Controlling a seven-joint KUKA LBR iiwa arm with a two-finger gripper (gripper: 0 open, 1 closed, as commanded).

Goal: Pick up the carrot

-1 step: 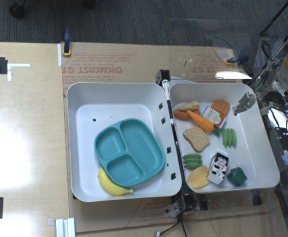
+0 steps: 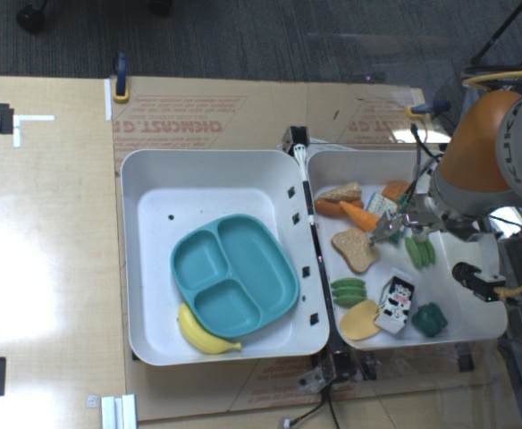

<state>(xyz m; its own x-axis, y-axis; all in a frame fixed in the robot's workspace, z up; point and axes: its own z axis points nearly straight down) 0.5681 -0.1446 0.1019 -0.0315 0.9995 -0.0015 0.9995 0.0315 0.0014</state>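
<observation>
The carrot (image 2: 360, 214), orange and tapered, lies in the upper left part of the right bin (image 2: 475, 331), with its tip pointing up-left toward a reddish sausage-like piece (image 2: 329, 208). My gripper (image 2: 392, 228) is low in the bin at the carrot's thick right end, touching or nearly touching it. The grey arm with its orange band (image 2: 477, 155) comes in from the right above it. Nothing is visibly lifted.
Around the carrot lie a bread slice (image 2: 357, 250), a bread roll (image 2: 340, 192), an orange piece (image 2: 395, 189), a green pod (image 2: 420, 252), a green pickle (image 2: 349, 290), a yellow chip (image 2: 359, 322), a small carton (image 2: 395, 304) and a dark green block (image 2: 429, 319). The left bin (image 2: 145, 239) holds a teal plate (image 2: 234, 273) and a banana (image 2: 204, 331).
</observation>
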